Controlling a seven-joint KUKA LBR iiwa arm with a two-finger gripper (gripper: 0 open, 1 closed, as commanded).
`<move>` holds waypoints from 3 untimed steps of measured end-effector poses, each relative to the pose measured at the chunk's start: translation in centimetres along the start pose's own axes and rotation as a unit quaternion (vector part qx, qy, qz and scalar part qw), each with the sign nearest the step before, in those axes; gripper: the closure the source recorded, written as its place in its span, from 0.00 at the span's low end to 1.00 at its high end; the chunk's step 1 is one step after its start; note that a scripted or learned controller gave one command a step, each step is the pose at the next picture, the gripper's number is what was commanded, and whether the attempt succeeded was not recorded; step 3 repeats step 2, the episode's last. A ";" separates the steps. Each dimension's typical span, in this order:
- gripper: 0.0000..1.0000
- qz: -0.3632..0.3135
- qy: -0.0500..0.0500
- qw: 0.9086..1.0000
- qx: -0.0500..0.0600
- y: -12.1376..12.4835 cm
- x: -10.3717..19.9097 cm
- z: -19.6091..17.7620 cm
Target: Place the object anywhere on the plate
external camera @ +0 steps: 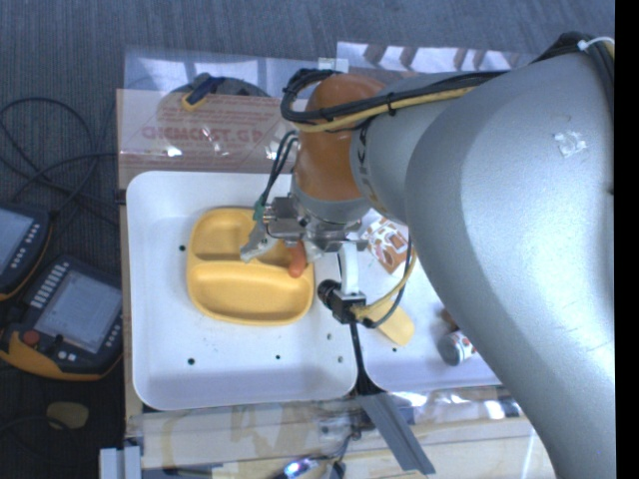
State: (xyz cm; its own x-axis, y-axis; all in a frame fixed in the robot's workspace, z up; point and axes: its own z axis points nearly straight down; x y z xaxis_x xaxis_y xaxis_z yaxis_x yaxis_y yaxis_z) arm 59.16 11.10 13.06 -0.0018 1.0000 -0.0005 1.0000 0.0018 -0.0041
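Observation:
A yellow divided plate lies in the left white bin. My gripper hangs over the plate's right rim, below the orange wrist band. A small orange-red object shows right at the fingertips, above the plate's right edge; I cannot tell whether it is held between the fingers or resting on the rim.
The right bin holds a yellow flat piece, a small can-like object and a white-and-orange packet. The big grey arm covers most of the right side. A black cable hangs over the divider between the bins.

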 end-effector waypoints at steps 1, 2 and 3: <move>0.00 0.000 0.000 1.000 0.000 0.0 0.0 0.0; 0.00 0.000 0.000 1.000 0.000 0.0 0.0 0.0; 0.00 0.000 0.000 1.000 0.000 0.0 0.0 0.0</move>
